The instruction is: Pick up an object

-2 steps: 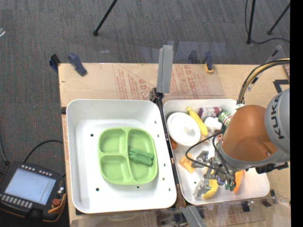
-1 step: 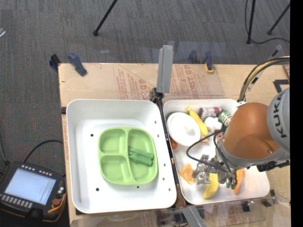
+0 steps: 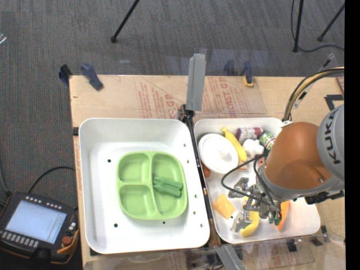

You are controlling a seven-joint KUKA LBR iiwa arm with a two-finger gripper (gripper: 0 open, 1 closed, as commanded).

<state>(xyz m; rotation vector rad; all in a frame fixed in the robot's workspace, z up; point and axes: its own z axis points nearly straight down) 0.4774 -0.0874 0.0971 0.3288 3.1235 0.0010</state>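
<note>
Left bin (image 3: pixel 95 151): green divided plate (image 3: pixel 151 184) at centre, small green piece (image 3: pixel 167 185) lying across its divider. Right bin (image 3: pixel 306 223): white round dish (image 3: pixel 220 152) and banana (image 3: pixel 235 143) toward the far edge, orange wedge (image 3: pixel 224 206) near the front-left corner. Gripper (image 3: pixel 247 215) low over a yellow piece (image 3: pixel 252 224) by the front edge, fingers spread around it (contact unclear). Likely light, stiff plastic, somewhat slick; best pinched across its narrow middle.
</note>
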